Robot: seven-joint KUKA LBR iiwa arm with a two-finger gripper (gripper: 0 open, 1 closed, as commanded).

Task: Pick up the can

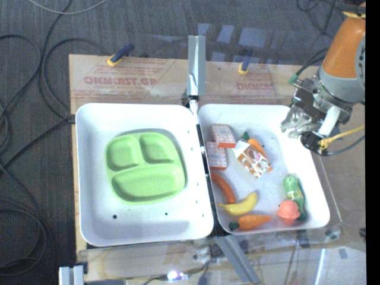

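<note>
Grey carpet with loose cables surrounds a board bearing two white bins; the left bin (89, 218) holds a green tray (145, 165). Over the right bin (314, 215), at its 2 o'clock corner, hangs the gripper (298, 122); whether it is released or clenched I cannot tell. No plain can stands out. The likeliest is the red-and-white piece (222, 135) at 10 o'clock, touching its twin (215, 156). I would cross toward 9 o'clock, centre over it, and descend clear of the carton (252, 159) and the bin wall.
</note>
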